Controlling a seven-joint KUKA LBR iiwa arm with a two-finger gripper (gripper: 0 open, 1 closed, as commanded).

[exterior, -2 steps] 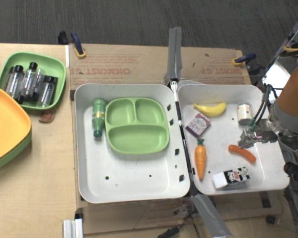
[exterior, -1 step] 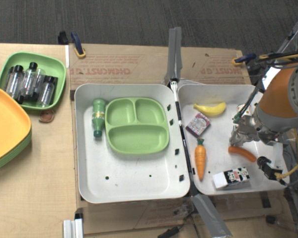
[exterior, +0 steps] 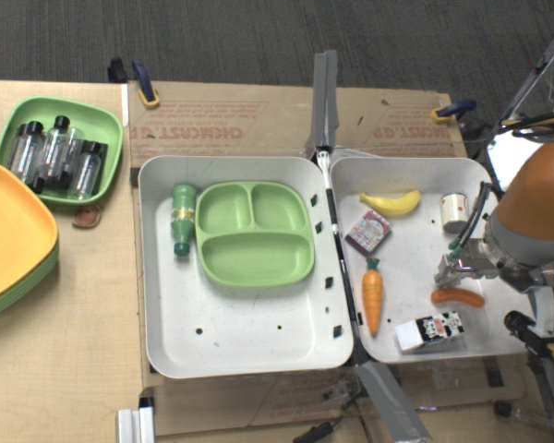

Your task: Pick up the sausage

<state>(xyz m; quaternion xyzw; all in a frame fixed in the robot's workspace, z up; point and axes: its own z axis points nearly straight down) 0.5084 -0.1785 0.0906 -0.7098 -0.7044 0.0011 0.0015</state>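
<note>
The sausage comes first by name, though it is among the smallest things here: it lies flat on the floor of the right bin toward that bin's four o'clock side, long axis running nearly nine to three, its three o'clock end dipping slightly toward the near rim. By size, the left bin leads, holding a green divided plate with a green bottle lying just beside it at nine o'clock. The arm enters from three o'clock, its orange band over the right bin's edge and its wrist bent down toward the bin floor. The gripper sits just at twelve o'clock of the sausage; whether its fingers are parted or closed cannot be told, and nothing is seen held in it. Smaller things share the right bin: a carrot pointing toward six, a banana at twelve, a small carton at six, a purple packet, and a small can.
</note>
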